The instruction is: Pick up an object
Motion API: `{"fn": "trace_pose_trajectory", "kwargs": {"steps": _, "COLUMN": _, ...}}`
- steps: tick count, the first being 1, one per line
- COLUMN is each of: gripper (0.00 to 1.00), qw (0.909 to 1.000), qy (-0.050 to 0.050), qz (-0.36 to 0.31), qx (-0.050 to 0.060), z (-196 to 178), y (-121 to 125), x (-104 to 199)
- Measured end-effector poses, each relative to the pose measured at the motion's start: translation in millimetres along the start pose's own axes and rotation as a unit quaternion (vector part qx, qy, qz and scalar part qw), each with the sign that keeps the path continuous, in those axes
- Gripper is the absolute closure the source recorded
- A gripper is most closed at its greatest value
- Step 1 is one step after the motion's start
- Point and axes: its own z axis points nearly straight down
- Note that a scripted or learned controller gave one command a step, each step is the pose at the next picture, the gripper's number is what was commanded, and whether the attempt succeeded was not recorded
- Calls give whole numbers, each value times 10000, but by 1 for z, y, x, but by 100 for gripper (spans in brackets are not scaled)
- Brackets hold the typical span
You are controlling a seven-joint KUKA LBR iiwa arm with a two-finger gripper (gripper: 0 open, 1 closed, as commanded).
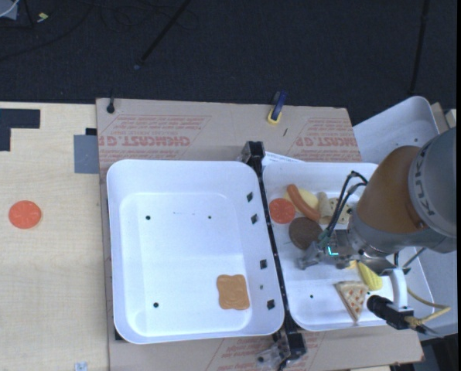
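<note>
Brown and round, a small disc-shaped piece [301, 232] lies in the right bin [315, 313], with the gripper [321, 255] low just beside it. A red slice [281, 210] and a sausage [302, 200] sit close by; a waffle-like wedge [352, 297] rests nearer the front. In the left bin [138, 184] lies a tan toast piece [233, 291].

You've got two bins side by side, a cookie [233, 291] in the left bin [130, 246], a hot dog [302, 202], tomato slice [282, 210], cracker [352, 297] in the right bin [315, 315], gripper [317, 255] above those.
</note>
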Motion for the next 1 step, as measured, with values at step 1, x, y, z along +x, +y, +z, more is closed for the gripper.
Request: {"fn": "trace_pose_trajectory", "kwargs": {"steps": 1, "gripper": 0, "qw": 10000, "qy": 1, "qz": -41, "qx": -15, "z": 0, "y": 63, "x": 16}}
